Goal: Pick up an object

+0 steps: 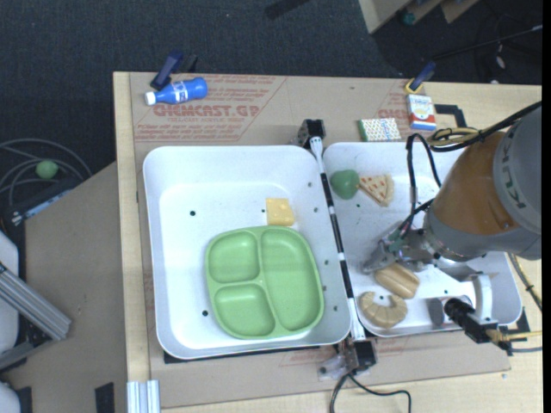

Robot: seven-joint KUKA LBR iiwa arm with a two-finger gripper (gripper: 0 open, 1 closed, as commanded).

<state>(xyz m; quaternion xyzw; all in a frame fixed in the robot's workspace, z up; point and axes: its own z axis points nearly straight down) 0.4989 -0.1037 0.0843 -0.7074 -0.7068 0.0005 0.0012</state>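
Camera view: arm reaches into the right bin, with the tool low over the bin floor, near its middle. Can't tell if the tool is open or closed, and nothing visibly sits in it.

Step, as I judge it: approach/descent for a grasp, pick not yet made. The likeliest target is the tan bread piece, just beside the tool on the near side, possibly touching it. The next move calls for centring the tool over that piece, closing on it and lifting straight up. The round tan pastry lies close below and could get nudged.

Right bin also holds a green lump and an orange wedge, side by side at the far end, well apart from the tool.

Left bin holds a green divided plate with nothing in its three compartments, plus a yellow block just beyond the plate's far edge.

A blue-and-white bottle lies outside the bins on the tabletop.
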